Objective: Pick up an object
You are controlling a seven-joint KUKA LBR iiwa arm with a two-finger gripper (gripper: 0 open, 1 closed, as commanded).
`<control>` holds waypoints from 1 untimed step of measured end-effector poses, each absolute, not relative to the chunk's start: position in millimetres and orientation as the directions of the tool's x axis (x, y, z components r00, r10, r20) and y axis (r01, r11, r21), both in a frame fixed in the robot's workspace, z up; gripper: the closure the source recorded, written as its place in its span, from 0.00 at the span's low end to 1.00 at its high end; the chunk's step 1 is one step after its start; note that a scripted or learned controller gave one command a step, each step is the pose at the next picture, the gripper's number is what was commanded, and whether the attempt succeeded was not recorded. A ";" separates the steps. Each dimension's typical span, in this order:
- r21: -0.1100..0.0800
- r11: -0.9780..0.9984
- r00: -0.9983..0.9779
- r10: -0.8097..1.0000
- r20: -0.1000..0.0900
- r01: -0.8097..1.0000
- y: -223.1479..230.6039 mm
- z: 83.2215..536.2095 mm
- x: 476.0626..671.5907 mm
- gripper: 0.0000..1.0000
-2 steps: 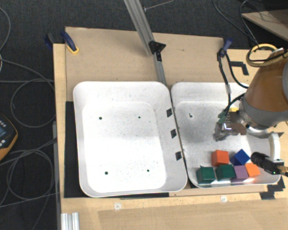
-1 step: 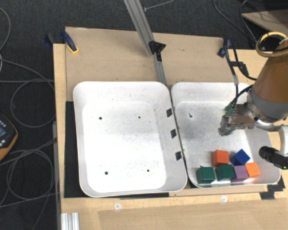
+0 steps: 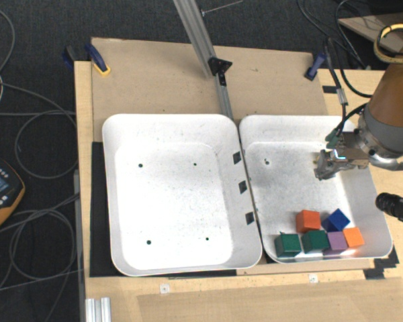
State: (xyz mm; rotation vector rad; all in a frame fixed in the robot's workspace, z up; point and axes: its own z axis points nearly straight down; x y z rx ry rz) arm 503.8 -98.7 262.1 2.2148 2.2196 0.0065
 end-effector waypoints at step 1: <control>0.004 0.008 -0.008 1.000 0.002 1.000 -46.2 267.1 508.3 1.00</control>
